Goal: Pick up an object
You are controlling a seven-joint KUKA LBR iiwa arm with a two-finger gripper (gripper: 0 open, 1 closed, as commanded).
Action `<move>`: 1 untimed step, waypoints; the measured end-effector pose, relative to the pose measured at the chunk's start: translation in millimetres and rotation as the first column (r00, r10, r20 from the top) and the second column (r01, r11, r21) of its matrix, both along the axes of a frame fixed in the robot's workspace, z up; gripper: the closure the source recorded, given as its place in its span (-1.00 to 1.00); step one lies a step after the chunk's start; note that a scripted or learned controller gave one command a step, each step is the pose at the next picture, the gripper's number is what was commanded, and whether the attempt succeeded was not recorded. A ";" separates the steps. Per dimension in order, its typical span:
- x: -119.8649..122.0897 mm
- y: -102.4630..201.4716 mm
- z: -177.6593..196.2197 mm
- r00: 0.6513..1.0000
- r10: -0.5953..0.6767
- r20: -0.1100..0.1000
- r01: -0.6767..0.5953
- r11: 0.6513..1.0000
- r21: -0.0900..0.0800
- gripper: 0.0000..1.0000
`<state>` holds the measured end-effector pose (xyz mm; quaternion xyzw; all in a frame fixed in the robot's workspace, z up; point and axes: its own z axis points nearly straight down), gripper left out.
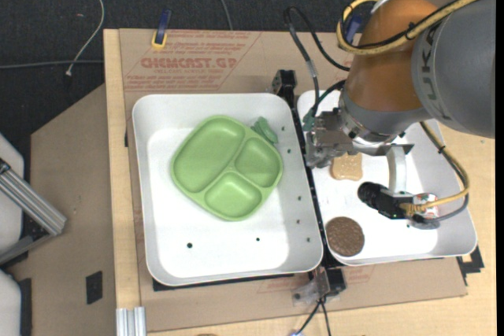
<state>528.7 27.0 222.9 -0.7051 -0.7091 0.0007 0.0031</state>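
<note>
A cardboard-covered counter [197, 59] carries two white bins side by side, and a grey and orange arm [394, 59] reaches in from the right of the frame, bent low over the right bin [441, 161]. The left bin [181, 240], at centre frame, holds a green divided plate [228, 165] lying flat, with a small green scrap [265, 130] touching its upper right edge.

In the right bin, a brown disc [345, 236] sits near the lower left corner. A tan piece [346, 168] shaped like toast lies above it, just beside the bin's left wall. The pincer [319, 147] hangs at that wall, just to the upper left of the tan piece and partly masked by the wrist. How far open it is cannot be told from here, and nothing is seen in its hold.

The step in hand looks like the approach, with the tan piece the likeliest target. The next move likely calls for a small shift toward lower right to centre over the piece. A straight descent would follow, kept clear of the wall so it does not block the close.
</note>
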 end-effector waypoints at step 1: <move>-21.3 60.9 -2.1 1.000 0.002 0.000 -0.002 1.000 0.001 1.00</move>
